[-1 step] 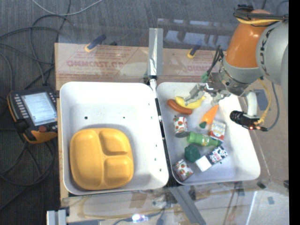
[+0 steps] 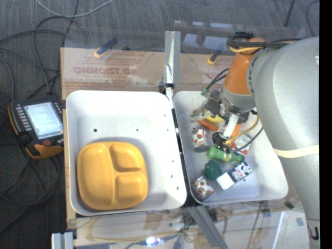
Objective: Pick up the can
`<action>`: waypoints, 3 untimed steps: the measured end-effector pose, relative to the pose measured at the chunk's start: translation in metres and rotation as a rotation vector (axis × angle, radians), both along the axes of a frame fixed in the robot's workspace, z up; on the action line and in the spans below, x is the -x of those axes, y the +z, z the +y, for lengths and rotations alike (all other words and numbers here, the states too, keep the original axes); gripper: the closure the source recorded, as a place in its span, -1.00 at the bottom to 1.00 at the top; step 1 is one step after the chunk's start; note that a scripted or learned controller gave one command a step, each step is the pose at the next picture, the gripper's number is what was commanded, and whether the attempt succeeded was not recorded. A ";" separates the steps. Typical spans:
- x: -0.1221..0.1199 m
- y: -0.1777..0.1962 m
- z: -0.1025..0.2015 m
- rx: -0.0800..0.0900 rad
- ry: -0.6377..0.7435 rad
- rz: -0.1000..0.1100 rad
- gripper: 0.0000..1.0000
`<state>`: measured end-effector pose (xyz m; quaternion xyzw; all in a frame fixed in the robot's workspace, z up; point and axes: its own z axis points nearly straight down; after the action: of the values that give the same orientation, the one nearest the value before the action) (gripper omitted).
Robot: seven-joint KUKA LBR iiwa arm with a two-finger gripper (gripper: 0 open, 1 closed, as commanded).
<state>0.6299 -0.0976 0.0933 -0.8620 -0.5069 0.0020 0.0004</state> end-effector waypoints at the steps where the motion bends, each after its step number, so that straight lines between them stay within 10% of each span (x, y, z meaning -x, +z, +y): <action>1: 0.009 -0.002 -0.006 0.000 -0.339 -0.017 -1.00; 3: -0.026 0.040 -0.038 0.003 -0.409 0.000 -1.00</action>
<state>0.6557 -0.1353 0.1336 -0.9470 -0.3213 0.0025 -0.0006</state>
